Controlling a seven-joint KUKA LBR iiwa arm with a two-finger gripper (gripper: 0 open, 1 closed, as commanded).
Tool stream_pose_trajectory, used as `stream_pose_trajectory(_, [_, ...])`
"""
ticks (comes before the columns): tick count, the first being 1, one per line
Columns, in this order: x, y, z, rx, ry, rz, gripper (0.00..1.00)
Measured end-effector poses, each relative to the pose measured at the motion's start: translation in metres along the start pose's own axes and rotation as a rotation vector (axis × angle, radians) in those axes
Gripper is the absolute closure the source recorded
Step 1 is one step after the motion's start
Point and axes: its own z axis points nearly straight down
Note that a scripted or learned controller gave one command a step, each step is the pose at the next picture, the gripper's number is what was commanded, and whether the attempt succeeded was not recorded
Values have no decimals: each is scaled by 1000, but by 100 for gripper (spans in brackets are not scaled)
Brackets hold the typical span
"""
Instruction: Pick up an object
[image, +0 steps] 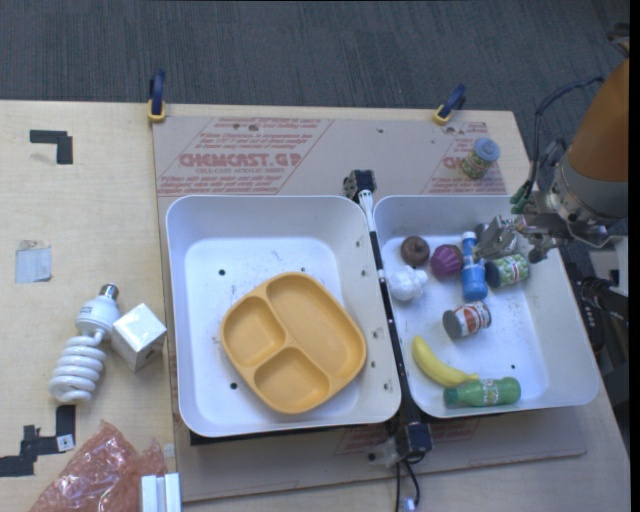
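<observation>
The right bin (560, 375) holds several small items: a brown round fruit (415, 250), a purple plum (446, 261), a white lump (405, 285), a blue bottle (472, 274), a green-labelled can (509, 270), a red-and-white can (467, 320), a banana (438, 364) and a green bottle (483, 391). My gripper (495, 240) reaches in from the right and hovers at the bin's far right part. It sits just above the green-labelled can and the blue bottle. Nothing is visibly held in it.
The left bin (195, 250) carries a yellow divided plate (292, 343). A small jar (482, 158) stands on the board behind the right bin. Left of the bins lie a spiral light bulb (80, 352), a white cube (138, 333) and a pink mesh bag (95, 470).
</observation>
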Motion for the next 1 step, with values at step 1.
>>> stream_pose_trajectory(1, [11, 62, 143, 0, 0, 0, 0])
